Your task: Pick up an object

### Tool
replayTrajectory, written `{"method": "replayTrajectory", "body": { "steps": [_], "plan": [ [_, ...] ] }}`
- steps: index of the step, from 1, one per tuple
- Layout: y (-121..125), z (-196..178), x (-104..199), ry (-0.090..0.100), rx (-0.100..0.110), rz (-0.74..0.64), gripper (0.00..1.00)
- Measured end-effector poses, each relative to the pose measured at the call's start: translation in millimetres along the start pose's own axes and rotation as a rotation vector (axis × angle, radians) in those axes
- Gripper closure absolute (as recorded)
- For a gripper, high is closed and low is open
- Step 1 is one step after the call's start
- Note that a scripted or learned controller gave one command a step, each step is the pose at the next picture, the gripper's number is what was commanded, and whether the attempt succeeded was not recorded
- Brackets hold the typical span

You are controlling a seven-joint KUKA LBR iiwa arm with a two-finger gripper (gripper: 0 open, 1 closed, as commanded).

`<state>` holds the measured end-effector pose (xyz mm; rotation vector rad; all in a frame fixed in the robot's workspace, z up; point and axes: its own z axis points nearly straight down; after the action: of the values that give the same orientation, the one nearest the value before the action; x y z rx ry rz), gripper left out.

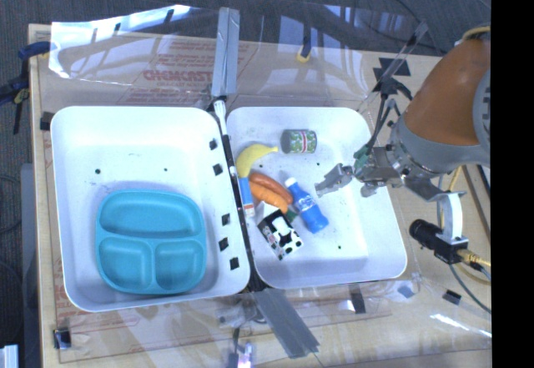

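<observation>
In the right bin [380, 249] several small objects lie in its left half. A yellow banana [253, 157] sits by the divider. An orange carrot [269, 189] lies just below it. A blue bottle [305, 208] rests beside the carrot, and a black-and-white item [280, 234] lies lower down. A small green-grey can [299, 141] lies on its side near the back wall. My gripper [326, 183] hangs over the middle of the right bin, just right of the blue bottle's top end and apart from it. Nothing shows in its grasp.
The left bin [75, 133] holds a blue divided tray [152, 240] in its front half. The grey arm with its orange band [446, 103] reaches in over the right bin's right wall. Cables and a black fitting [434, 239] sit right of that bin.
</observation>
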<state>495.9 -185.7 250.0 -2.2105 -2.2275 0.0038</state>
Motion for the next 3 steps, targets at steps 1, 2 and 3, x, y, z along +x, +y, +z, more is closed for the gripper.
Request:
{"method": "replayTrajectory", "body": {
  "steps": [1,2,3],
  "plan": [
    [63.7,124.4,2.7,0.000,0.000,-0.126,0.00],
    [45.1,158.3,-24.8,0.000,-0.001,-0.115,0.00],
    [45.5,148.5,-24.7,-0.001,0.000,-0.119,1.00]
  ]
}}
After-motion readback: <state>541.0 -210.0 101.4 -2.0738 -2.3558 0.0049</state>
